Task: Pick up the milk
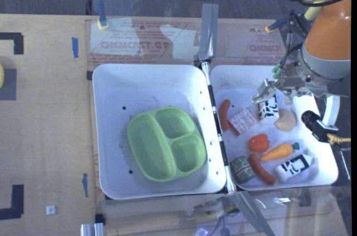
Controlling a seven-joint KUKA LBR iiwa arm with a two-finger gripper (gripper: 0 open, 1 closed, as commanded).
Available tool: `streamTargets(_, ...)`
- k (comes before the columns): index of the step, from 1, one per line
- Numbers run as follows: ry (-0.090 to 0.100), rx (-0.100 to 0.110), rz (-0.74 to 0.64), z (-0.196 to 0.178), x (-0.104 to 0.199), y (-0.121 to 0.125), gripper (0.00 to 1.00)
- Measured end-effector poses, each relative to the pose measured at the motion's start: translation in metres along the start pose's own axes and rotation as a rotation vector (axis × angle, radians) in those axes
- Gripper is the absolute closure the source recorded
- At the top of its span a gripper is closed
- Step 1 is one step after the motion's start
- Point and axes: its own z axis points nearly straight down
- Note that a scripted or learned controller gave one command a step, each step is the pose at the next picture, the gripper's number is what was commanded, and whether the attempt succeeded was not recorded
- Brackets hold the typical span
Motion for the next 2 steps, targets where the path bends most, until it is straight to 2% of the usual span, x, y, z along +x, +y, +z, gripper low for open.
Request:
streamTargets(1,-0.007,-0.025,0.031,0.128,-0.029,0.019,0.0)
streamTargets(2,-0.01,-0.028,0.033,0.117,-0.03,0.019,1.0)
